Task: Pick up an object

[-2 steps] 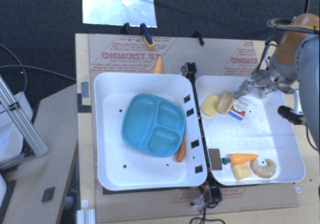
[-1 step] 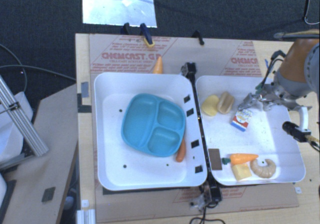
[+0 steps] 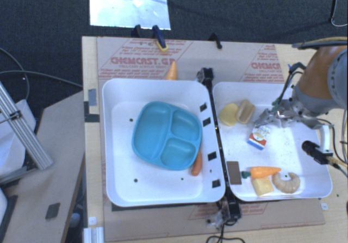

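Gripper [image 3: 270, 118] over right bin [image 3: 321, 179], just above small red-white-blue carton [image 3: 258, 138]; jaws state can't tell, carton print unreadable. Cardboard [image 3: 136, 57] on counter reads "CHEMCAST GP".

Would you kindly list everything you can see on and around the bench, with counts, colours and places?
Bins: two, white, side by side on the bench.
Plate: one, blue, three compartments, in the left bin.
Small carrot: one, orange, left bin, at the plate's lower right edge.
Yellow piece: one, right bin, upper left.
Tan piece: one, touching the yellow piece's right side.
Small carton: one, white with red and blue, middle of the right bin.
Large carrot: one, orange, right bin, near the front.
Yellow block: one, below the large carrot.
Ring: one, beige, front right corner.
Cone: one, orange, behind the left bin.
Arm: one, grey and orange, from the right.
Claw: one, just above the small carton.
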You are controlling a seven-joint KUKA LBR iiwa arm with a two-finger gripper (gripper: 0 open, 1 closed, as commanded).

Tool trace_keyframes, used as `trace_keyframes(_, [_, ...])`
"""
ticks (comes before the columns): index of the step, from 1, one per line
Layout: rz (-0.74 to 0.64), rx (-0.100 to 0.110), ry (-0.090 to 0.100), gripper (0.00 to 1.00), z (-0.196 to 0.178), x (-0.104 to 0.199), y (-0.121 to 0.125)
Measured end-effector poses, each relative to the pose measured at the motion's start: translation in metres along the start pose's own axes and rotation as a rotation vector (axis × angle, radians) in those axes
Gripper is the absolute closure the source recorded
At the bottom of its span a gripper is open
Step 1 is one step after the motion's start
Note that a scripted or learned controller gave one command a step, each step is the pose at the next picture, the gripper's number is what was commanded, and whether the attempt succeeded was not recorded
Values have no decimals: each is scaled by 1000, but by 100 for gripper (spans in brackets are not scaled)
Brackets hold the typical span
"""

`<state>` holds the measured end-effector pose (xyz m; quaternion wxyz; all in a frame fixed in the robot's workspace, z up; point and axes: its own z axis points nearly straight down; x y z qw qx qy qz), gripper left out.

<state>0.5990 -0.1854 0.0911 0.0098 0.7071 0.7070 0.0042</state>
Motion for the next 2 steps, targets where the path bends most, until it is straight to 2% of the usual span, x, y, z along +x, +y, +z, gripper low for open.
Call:
trace_keyframes(1, [1, 0, 3, 0, -1, -1, -59])
trace_keyframes(2, [1, 0, 3, 0, -1, -7, -107])
